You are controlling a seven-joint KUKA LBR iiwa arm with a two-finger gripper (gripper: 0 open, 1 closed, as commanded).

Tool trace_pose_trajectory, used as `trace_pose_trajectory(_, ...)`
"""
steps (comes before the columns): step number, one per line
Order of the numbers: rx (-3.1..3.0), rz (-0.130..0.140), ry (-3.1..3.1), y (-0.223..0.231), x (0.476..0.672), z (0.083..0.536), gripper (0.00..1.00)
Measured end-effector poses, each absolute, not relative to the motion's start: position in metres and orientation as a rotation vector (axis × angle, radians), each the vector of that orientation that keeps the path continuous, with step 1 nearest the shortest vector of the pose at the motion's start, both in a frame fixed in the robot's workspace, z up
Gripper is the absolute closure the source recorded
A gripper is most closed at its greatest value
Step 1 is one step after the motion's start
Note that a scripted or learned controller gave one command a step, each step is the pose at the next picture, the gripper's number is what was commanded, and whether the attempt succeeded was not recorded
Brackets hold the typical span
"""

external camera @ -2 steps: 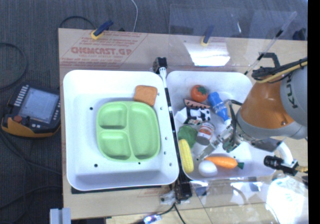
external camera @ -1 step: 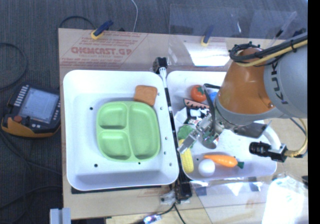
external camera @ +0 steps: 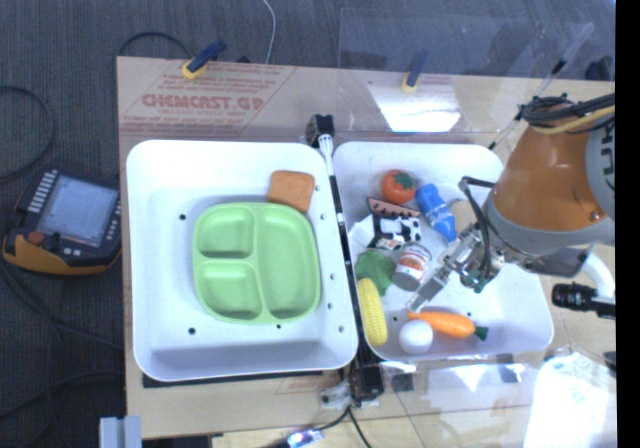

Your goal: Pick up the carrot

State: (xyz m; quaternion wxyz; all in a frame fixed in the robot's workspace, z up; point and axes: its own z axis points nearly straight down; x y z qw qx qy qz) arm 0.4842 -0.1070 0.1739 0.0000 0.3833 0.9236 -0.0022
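Carrot (external camera: pixel 447 323) touching egg (external camera: pixel 416 336), beside corn (external camera: pixel 372 309)

tray (external camera: pixel 256 261) in left bin (external camera: pixel 150 236) | carrot (external camera: pixel 443 322) right of egg (external camera: pixel 416 336), right bin (external camera: pixel 530 321)

Green tray (external camera: pixel 256 261), corn (external camera: pixel 372 310), possibly an egg (external camera: pixel 416 336).

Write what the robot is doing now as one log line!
gripper above carrot | carrot lying in right bin beside egg | not picked up yet
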Motion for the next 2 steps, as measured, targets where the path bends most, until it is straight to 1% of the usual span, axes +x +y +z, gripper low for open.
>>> trace_pose_trajectory(1,0.655,0.003,3.061,-0.119,0.488,0.091,0.0)
trace_pose_trajectory(2,0.657,0.005,3.052,-0.119,0.491,0.102,1.0)
